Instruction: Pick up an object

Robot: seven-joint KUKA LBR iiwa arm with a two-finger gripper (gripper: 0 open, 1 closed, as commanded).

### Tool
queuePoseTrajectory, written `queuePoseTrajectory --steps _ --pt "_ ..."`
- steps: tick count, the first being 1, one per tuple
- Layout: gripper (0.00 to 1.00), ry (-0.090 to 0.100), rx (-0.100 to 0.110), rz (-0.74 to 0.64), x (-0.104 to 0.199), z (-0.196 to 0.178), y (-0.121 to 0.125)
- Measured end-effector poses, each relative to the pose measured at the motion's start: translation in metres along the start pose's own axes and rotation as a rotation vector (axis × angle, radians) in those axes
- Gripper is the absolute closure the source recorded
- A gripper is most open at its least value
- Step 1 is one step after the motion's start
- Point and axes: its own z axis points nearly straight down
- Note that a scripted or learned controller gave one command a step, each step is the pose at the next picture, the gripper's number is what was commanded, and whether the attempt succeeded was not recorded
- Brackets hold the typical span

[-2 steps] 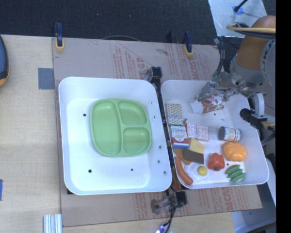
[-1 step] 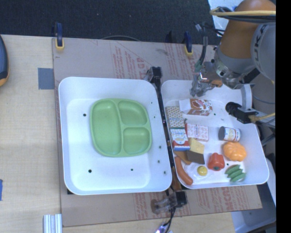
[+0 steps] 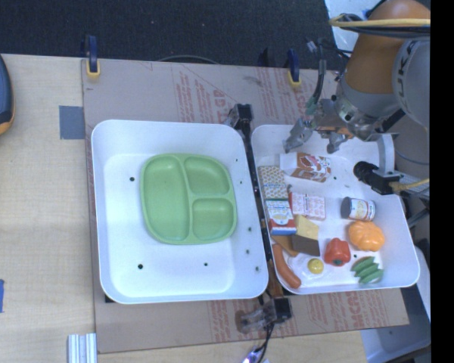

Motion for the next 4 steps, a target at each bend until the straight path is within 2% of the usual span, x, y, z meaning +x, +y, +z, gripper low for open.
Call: queuePoseTrajectory --steps 1,2,4 --pt "0.00 -0.004 -0.023 -0.003 -0.0319 0.0778 0.0207" --pt "0.00 -0.008 -0.026 -0.002 -0.0361 0.0865 0.0245" --pt "0.00 -0.002 -0.030 -0.004 -0.0402 0.0866 0.0256"
